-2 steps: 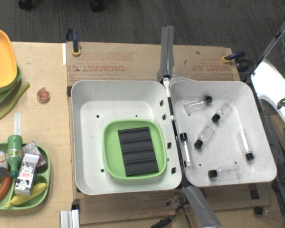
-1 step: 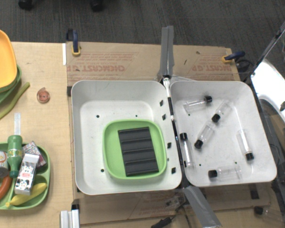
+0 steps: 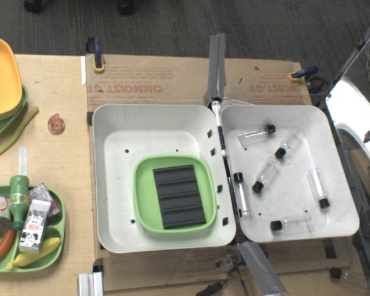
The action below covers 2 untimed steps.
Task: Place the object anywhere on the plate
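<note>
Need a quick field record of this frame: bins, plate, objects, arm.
left_bin: shallow white bin holding the green square plate
on_plate: dark ribbed rectangular block
right_bin: shallow white bin with six clear black-capped vials, e.g., scattered apart
bench_left: green tray of toy food, yellow plate stack

A stack of yellow and green dishes [image 3: 1, 85] lay at the left edge of the bench. Just beside it lay a small pink disc [image 3: 56, 124]. A green divided tray [image 3: 52, 246] held toy food and a green bottle [image 3: 18, 197]. A blue clamp [image 3: 94, 51] held the cardboard sheet [image 3: 148, 82].
</note>
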{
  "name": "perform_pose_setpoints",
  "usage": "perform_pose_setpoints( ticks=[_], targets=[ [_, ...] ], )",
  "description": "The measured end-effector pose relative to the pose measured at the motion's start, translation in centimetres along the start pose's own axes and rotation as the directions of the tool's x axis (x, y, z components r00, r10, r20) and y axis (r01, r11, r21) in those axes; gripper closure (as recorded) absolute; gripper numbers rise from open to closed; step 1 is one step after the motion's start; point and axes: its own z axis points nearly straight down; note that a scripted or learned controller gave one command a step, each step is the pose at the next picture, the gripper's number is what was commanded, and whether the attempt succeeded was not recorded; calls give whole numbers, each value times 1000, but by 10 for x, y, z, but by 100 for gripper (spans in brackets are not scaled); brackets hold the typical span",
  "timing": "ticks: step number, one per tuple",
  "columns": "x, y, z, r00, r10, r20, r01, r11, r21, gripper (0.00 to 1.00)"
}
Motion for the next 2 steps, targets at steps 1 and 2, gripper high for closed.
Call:
perform_pose_setpoints(
  ticks=[1,2],
  targets=[
    [2,1,-3,999,51,0,-51,999,0,0],
    [12,7,0,995,104,0,-104,995,0,0]
  ],
)
